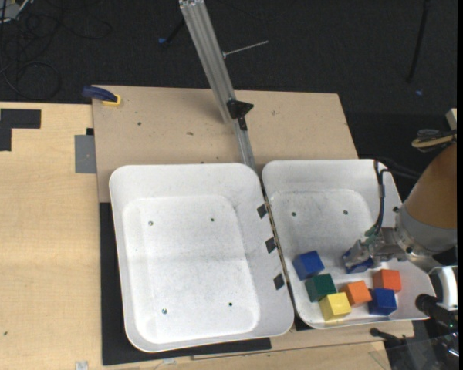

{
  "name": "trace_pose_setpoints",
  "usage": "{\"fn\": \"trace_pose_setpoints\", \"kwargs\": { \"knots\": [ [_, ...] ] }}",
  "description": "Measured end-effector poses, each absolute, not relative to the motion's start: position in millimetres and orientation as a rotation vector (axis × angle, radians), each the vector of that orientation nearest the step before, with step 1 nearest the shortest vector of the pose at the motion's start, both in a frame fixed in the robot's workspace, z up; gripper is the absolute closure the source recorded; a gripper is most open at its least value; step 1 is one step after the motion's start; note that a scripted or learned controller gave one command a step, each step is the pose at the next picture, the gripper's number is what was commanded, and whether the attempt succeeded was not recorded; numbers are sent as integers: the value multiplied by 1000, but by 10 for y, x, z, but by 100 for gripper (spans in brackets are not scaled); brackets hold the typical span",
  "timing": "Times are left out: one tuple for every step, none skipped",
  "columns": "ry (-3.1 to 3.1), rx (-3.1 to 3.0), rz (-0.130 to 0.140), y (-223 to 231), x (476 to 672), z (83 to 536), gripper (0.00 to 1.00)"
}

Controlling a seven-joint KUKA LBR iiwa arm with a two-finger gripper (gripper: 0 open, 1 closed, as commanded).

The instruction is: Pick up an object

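Camera view: we've got our gripper (360, 257) down low in the right bin (324, 183), near its right wall, just above the pile of blocks in the bin's near right corner. There's something blue right at the fingertips, but we honestly can't tell whether it's pinched or just sitting beside them, and the finger spacing is too small and blurry to call.

The pickable stuff is all clustered there: blue cube (309, 264), green cube (319, 286), yellow cube (335, 305), orange cube (358, 291), a red-orange block (386, 280) and another blue block (383, 301). The left bin (139, 183) isn't in play.

To do this well, we'd say commit to one block with free sides, since they're packed nearly touching. Straddle it squarely, close fully, then lift straight up so neighbours don't get dragged.
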State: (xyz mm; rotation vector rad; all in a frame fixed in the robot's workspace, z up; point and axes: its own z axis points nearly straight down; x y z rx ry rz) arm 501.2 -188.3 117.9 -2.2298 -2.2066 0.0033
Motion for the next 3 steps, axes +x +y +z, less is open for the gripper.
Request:
{"fn": "trace_pose_setpoints", "kwargs": {
  "knots": [
    [-2227,-2220,-2,-1955,5063,1773,100],
    [-2223,-2221,-1,-2005,5055,2199,100],
    [-2226,-2222,-2,-2042,5080,2823,100]
  ]
}}
